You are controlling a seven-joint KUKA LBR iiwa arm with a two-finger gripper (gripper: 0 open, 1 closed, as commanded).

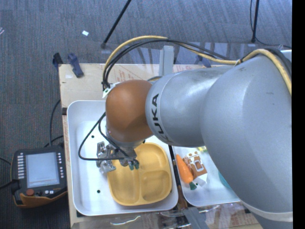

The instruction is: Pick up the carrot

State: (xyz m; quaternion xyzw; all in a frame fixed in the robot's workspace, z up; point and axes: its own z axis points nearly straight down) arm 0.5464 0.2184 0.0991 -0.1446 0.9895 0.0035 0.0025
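The carrot is an orange stick lying at the left edge of the right bin, partly covered by the arm. My gripper hangs over the left bin, at the upper left corner of a yellow divided plate. It is well to the left of the carrot, with the wall between the two bins lying between them. Nothing shows in its grasp.
A small white and orange block toy lies right beside the carrot. The big grey arm covers most of the right bin. A teach pendant sits on the floor to the left of the bench.
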